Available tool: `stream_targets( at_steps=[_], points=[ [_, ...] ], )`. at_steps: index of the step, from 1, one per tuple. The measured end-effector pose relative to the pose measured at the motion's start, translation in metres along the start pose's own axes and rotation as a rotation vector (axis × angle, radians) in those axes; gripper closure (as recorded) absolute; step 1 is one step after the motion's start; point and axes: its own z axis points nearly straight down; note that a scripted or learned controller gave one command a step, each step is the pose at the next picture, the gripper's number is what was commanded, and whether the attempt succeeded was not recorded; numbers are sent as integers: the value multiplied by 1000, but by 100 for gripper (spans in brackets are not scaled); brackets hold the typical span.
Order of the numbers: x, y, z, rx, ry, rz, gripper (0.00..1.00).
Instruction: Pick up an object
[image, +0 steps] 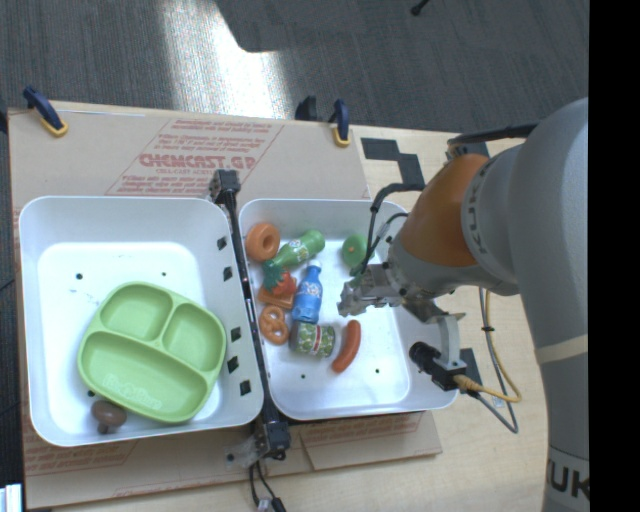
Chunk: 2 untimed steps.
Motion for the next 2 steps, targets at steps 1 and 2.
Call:
stream_targets(
  at_steps=[1,2],
  points=[
    [12,-45,-103,9,0,2,100],
    [12,-46,-103,10,0,1,0]
  ],
)
